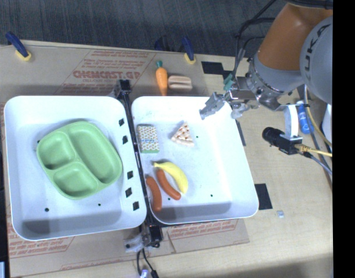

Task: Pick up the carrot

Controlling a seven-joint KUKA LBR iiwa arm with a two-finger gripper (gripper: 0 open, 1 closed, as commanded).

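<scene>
my gripper (222, 108) hovers over right bin (223, 172) upper right edge, fingers parted, nothing between them. carrot (161, 79) lies on cardboard beyond bin's far rim, upright-ish, just beside hot dog bun (179, 83). well apart from me.
</scene>
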